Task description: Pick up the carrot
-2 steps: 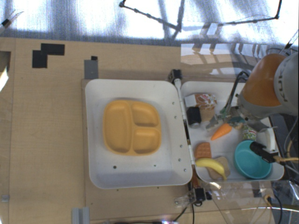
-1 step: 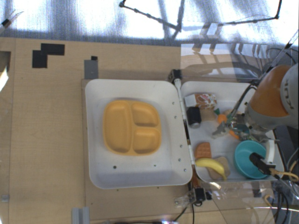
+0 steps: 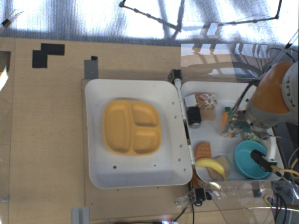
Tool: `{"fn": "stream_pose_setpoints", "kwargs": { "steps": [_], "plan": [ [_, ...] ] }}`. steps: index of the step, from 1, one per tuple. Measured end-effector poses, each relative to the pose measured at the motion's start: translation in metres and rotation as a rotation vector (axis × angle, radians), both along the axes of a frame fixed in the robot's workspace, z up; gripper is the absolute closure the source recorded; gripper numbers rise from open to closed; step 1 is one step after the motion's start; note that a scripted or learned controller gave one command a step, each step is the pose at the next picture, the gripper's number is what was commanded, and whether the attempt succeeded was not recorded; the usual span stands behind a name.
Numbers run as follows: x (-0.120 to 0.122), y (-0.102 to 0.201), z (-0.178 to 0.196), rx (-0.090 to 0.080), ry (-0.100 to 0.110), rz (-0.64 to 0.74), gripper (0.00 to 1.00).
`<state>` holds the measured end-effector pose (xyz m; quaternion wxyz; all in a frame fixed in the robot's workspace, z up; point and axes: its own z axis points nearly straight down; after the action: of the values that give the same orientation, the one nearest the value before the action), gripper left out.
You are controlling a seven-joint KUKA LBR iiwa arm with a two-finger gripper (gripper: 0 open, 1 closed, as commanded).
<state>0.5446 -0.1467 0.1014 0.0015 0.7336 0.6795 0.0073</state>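
We see 2 white bins side by side: the left bin [image 3: 93, 171] holds a yellow divided tray [image 3: 132, 126]. In the right bin [image 3: 212, 177] the arm [image 3: 275, 94] reaches in, its gripper [image 3: 236, 125] low among the clutter; we cannot tell how it is set. Near it sits a teal bowl [image 3: 247, 160]. Along the near wall lies a banana [image 3: 211, 164] beside a waffle-like piece [image 3: 203, 150]. A black can [image 3: 194, 116] rests by a snack packet [image 3: 205, 100]. The carrot [image 3: 224, 120] stands just left of the gripper, small and orange.
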Motion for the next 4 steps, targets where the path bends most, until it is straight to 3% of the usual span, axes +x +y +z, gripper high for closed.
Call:
{"fn": "stream_pose_setpoints", "kwargs": {
  "steps": [1, 2, 3, 4],
  "plan": [
    [-0.005, 0.028, 0.087, -0.006, 0.003, -0.123, 1.0],
    [-0.048, -0.019, 0.254, -0.017, -0.006, 0.141, 1.0],
    [-0.043, 0.026, 0.087, -0.002, 0.022, 0.146, 1.0],
    [-0.048, 0.125, 0.083, 0.0, 0.016, -0.201, 1.0]
  ]
}}
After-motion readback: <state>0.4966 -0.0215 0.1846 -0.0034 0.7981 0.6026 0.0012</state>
